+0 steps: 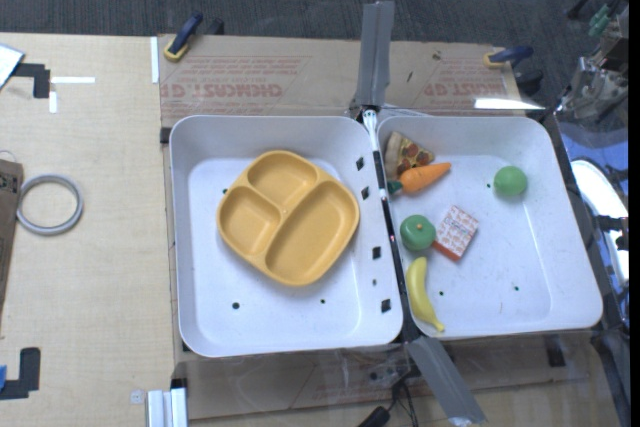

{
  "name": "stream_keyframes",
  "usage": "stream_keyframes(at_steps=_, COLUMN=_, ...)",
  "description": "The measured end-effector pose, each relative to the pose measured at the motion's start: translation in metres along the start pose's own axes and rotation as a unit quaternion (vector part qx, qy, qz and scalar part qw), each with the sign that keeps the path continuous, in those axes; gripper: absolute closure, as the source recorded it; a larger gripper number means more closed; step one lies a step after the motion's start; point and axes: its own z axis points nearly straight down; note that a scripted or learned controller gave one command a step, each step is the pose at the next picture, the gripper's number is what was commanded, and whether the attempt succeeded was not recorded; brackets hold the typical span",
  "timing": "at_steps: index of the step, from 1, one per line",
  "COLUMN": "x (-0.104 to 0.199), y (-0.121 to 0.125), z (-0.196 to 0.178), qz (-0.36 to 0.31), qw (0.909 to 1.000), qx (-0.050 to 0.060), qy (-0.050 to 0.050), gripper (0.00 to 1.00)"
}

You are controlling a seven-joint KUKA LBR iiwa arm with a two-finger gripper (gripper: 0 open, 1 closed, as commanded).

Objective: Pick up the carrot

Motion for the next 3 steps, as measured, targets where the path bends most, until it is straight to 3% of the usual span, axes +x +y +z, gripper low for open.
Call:
stream_keyframes(at_steps=1, x=0.0, y=0.0, z=0.0, qz=0.0, qw=1.0, qx=0.0, qy=0.0, gripper=0.0)
stream_keyframes(at_steps=2, x=-0.044, y=0.052, z=-0.059, qz=0.1, qw=0.995, qx=0.0, qy=0.001, gripper=0.0)
stream_keyframes(at_steps=3, x=-0.042, y=0.053, z=-0.066, qz=0.097, qw=0.9952, qx=0.001, qy=0.0, gripper=1.0)
